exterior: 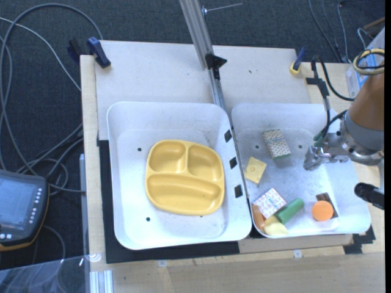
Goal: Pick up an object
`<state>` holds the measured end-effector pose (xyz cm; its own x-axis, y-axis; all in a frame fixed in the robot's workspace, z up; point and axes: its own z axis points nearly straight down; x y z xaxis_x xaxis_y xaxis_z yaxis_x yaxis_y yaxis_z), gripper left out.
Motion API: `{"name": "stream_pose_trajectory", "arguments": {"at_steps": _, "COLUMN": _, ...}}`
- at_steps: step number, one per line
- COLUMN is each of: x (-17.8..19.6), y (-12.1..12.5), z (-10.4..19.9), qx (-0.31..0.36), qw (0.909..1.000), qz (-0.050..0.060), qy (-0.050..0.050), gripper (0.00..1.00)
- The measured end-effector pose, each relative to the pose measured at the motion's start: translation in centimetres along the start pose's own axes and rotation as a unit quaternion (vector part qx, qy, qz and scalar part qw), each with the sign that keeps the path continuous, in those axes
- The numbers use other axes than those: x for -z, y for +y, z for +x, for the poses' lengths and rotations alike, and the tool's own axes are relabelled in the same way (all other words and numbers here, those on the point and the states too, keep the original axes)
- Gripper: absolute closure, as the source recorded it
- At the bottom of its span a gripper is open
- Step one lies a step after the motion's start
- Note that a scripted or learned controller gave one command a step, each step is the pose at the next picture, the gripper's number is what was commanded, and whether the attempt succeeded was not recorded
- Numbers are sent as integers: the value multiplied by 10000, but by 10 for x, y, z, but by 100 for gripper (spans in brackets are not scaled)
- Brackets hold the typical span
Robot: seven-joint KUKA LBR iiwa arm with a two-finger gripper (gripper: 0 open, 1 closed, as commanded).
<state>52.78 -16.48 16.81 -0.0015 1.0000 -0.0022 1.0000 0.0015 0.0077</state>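
Dark carpet surrounds a pale wooden desk (159, 72), with grey cables looping over the floor at left and a black handheld screen unit (18, 209) at the lower left edge. Two shallow white bins sit side by side on the desk. Left white bin (122, 127) holds a yellow plastic divided plate (184, 177) with three compartments, lying flat near the bin's middle. Right white bin (244, 118) holds several small things: a patterned small box (277, 143) toward the back, a pale yellow flat square piece (255, 170) near the left wall, a white patterned packet (269, 199) toward the front, a green cylinder (289, 210) just beside it, a small yellow lump (275, 228) at the front rim, and an orange ball (322, 210) at the front right, touching a small dark brown block (323, 197).

Grey arm with orange band (371, 105) enters from the right. Its metal pincer (311, 160) hangs over the right bin's back right area, near the patterned box but apart from it. Fingers too small and blurred to read; cannot tell how they stand. Nothing visible between them.

A silver metal pole (195, 23) slants down from the top to the gap between the bins.
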Motion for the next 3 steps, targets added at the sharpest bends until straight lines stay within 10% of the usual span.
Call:
{"name": "stream_pose_trajectory", "arguments": {"at_steps": 2, "x": 61, "y": 1, "z": -11, "qx": -2, "qw": 10000, "qz": 24, "qy": 8, "gripper": 100}}
{"name": "stream_pose_trajectory", "arguments": {"at_steps": 3, "x": 65, "y": 6, "z": 41, "qx": 27, "qw": 10000, "qz": 38, "qy": 26, "gripper": 100}}
